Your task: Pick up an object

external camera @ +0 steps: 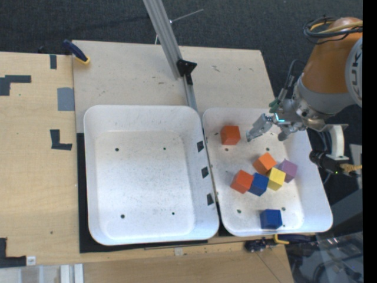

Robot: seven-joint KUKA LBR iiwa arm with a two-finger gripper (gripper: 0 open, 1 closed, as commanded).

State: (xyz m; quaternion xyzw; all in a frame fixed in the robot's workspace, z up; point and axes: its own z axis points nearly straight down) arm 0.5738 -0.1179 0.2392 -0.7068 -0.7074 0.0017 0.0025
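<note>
Orange is the nearest colour to aim for: a lone orange cube [230, 135] sits just beside the end effector [268, 127], on its left in the camera view, in the upper part of the right bin [315, 214]. The end effector hangs over that bin, and its two fingers look spread apart with nothing between them, though one of them is partly hidden.

Picking this cube looks like the cleaner choice. It stands apart from everything else, so the fingers can straddle it without nudging a neighbour. Centre over it first, turn the wrist so the fingers face two flat sides, then descend straight and close only once low enough to catch its middle.

Below the end effector lies a tight cluster: another orange block [266, 161], a purple one [288, 170], a yellow one [276, 178], a blue one [258, 184] and a red-orange one [241, 181], several touching. A grasp there risks pushing blocks together. Farther below, a second blue cube [271, 218] sits alone, a fair alternative.
</note>
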